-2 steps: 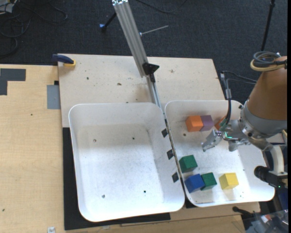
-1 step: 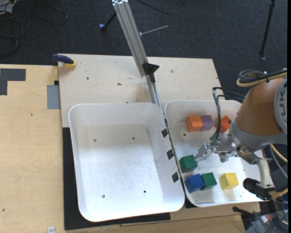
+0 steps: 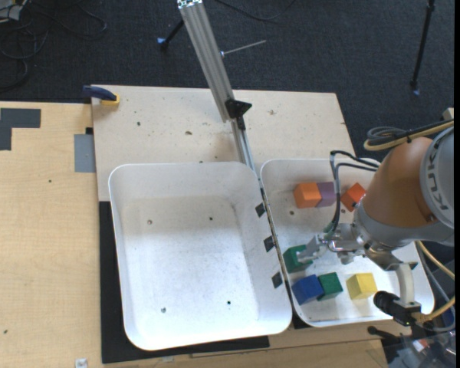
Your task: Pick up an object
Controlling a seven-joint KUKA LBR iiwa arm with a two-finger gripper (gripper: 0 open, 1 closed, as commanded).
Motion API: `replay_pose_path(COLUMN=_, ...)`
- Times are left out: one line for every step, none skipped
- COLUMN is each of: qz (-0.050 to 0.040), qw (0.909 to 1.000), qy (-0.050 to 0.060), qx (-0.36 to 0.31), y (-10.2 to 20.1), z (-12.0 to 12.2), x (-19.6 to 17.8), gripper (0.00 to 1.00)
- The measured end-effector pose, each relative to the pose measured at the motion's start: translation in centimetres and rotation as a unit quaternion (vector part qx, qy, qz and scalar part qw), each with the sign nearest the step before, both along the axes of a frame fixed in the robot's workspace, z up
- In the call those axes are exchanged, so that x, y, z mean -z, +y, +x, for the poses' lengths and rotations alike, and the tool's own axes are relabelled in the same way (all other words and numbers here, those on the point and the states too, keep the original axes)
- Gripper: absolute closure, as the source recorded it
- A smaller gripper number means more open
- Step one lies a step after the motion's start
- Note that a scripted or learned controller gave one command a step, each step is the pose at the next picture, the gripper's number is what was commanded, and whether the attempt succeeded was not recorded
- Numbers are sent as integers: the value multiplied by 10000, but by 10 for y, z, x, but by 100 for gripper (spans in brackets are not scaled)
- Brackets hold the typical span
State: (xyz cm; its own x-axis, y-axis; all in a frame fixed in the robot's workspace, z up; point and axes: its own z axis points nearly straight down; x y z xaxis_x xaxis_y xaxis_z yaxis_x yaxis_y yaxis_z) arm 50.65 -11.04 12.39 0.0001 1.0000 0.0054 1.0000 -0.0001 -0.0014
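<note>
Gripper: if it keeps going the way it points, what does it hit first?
Probably the dark green block: the gripper points left toward it, fingertips right at it. Contact and height unclear from this one view.

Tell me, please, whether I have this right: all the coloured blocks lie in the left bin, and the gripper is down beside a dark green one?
Not quite. The camera view shows the blocks in the right bin, not the left bin. The rest holds: the gripper is low beside the dark green block, with the orange block, blue block and yellow block around it.
</note>
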Motion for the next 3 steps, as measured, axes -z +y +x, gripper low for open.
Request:
replay_pose_path(qz=-28, qw=10000, qy=-94, qx=-8, y=-1, z=6, x=5, gripper=0)
replay_pose_path(qz=-27, qw=9999, qy=-113, qx=52, y=-4, z=7, x=-5, gripper=100)
replay_pose_path(qz=-28, qw=10000, qy=-15, qx=-4, y=-3, z=11, x=-48, gripper=100)
